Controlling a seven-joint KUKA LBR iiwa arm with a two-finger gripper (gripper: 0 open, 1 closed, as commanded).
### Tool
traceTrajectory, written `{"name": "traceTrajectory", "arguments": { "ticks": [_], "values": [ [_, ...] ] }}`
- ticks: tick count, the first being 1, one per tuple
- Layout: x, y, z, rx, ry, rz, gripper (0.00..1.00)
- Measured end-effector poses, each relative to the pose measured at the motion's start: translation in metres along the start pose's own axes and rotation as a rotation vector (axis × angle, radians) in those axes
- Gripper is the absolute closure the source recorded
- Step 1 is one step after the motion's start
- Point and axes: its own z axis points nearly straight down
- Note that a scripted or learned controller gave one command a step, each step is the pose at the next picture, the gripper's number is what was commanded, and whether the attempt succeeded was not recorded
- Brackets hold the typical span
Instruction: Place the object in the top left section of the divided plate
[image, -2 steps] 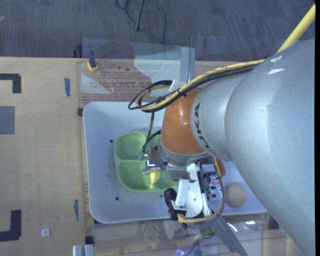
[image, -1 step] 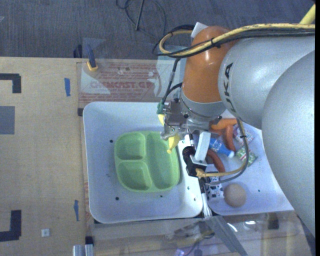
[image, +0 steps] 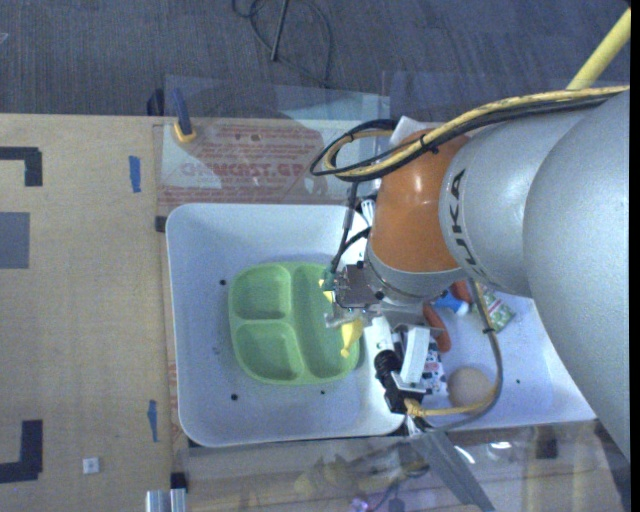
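Note:
A light green divided plate with three sections lies in the left white bin. My gripper hangs over the plate's right edge, below the orange wrist band. Bits of a yellow object peek out beside and under the gripper, over the plate's right section. The gripper body hides most of it, so I cannot tell whether it is held or resting on the plate.
The right bin holds a beige egg-shaped ball, a red item, a blue piece and a green packet, partly under the arm. Cables loop around the wrist. The arm's grey body covers the upper right.

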Motion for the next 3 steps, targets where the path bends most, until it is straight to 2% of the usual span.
{"name": "traceTrajectory", "arguments": {
  "ticks": [1, 2, 3],
  "values": [
    [0.034, 0.018, -0.039, -0.004, -0.001, -0.18, 1.0],
    [-0.01, 0.056, -0.057, -0.005, -0.001, -0.238, 1.0],
    [0.047, 0.011, 0.008, 0.0, 0.0, -0.458, 1.0]
  ]
}}
